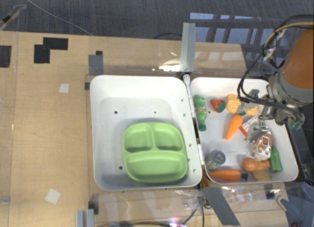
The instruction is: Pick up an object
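- The arm (pixel 294 69) reaches in from the right, over the right bin (pixel 289 172), which is full of toy food.
- The end effector (pixel 257 125) hangs low among those items, just right of the carrot (pixel 233 127); I cannot tell whether it is open or closed, as clutter and cables blur it.
- The carrot is the likeliest target. It lies immediately left of the end effector, its long axis running from near-left to far-right, tip toward the near side.
- Just nearer than the end effector sits a white and brown packet (pixel 263 146), close enough to be taken instead.
- The left bin (pixel 105 98) holds a green divided plate (pixel 155 151), well apart from the arm.
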Robot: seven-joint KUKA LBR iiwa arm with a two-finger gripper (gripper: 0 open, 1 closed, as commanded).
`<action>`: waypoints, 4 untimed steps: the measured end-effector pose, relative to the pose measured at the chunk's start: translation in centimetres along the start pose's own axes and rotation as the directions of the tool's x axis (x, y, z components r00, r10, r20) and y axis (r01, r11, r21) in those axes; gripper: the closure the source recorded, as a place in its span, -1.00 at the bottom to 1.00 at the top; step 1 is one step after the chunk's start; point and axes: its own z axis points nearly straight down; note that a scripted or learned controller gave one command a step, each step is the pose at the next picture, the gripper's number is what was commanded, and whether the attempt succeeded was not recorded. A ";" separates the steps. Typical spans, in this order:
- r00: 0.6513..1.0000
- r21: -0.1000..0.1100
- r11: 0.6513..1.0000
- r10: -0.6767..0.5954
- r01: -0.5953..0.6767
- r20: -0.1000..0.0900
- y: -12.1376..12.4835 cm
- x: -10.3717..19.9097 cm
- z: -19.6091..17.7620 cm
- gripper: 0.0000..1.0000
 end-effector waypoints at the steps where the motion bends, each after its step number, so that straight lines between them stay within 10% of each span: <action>1: 0.989 0.001 0.989 -0.145 0.145 0.003 -1.5 -4.7 16.5 -1.00; 2: 0.995 0.002 0.995 -0.096 0.096 0.010 -0.7 -2.1 17.1 -1.00; 3: 0.994 0.006 0.995 -0.104 0.104 0.026 -0.5 -2.6 15.6 1.00; 4: 0.948 0.003 0.948 -0.319 0.319 0.007 -0.3 -5.6 2.8 1.00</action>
